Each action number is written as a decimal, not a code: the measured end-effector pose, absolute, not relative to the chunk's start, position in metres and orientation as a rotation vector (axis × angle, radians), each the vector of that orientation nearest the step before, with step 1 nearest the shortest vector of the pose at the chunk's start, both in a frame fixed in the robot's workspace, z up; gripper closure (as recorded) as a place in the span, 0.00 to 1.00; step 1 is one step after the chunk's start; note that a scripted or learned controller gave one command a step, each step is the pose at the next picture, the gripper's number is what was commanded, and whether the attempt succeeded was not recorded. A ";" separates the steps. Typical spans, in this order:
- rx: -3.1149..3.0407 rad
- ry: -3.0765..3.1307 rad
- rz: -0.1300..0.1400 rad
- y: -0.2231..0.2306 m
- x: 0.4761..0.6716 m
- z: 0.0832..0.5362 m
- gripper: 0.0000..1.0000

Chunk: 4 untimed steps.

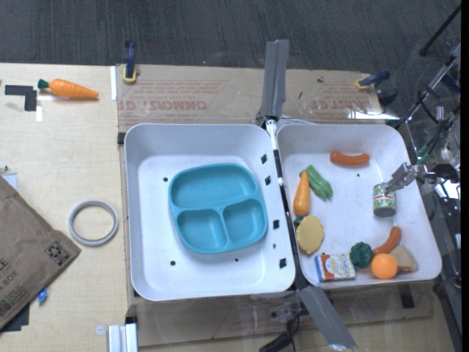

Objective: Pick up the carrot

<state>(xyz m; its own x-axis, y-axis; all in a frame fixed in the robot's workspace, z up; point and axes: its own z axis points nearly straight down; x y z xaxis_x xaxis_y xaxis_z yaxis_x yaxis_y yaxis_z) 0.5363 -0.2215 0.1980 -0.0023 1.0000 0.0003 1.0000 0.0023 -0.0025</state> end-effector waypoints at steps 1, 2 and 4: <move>-1.910 -2.492 0.001 -0.171 0.482 0.127 0.00; -1.732 -2.618 0.001 -0.111 0.487 0.108 0.00; -0.725 -3.060 -0.001 -0.096 0.577 0.093 0.00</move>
